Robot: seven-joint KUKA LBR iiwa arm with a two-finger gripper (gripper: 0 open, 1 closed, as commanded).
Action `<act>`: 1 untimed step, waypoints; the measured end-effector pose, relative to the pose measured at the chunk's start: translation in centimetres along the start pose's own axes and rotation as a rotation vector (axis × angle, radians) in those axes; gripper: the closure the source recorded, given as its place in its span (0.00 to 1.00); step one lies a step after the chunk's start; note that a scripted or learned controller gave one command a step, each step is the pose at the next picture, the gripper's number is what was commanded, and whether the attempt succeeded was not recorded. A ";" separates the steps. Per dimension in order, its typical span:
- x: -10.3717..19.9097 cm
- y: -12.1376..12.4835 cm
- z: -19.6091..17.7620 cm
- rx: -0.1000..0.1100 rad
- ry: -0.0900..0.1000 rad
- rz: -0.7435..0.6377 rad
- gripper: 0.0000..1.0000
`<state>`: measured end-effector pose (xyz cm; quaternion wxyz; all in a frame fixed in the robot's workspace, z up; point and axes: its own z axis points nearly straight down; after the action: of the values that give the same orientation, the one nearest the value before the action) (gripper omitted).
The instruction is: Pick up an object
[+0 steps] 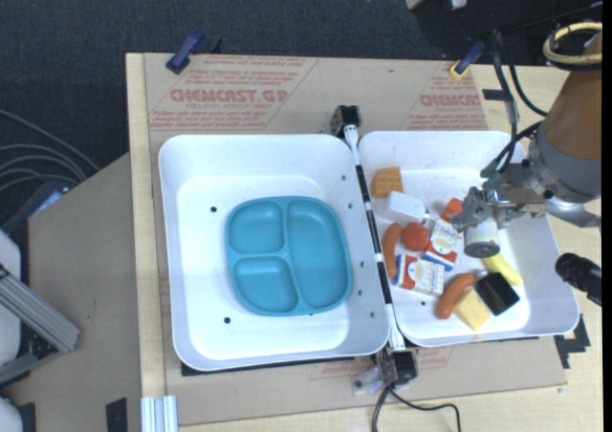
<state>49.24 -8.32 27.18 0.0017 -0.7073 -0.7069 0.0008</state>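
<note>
The right white bin [430, 148] holds several small toy foods: a tan block [386, 181], a white block [404, 205], a red round piece [415, 236], an orange sausage [390, 239], a printed packet [422, 274], another sausage [454, 293], a yellow wedge [470, 310] and a black block [497, 294]. My gripper [475, 216] hangs low over the bin's middle right, just right of a small printed carton [445, 238]. An orange-red piece [452, 206] lies at its left side.
The left white bin [191, 229] holds a blue divided plate [287, 255]. A black divider with clamps runs between the bins. The bench is cardboard, with blue clips at its back corners. Cables trail off at the right.
</note>
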 end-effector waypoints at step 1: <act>5.0 -1.4 1.2 0.000 0.000 -0.001 1.00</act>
<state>47.89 -3.35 26.01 0.0017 -0.7068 -0.7074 0.0009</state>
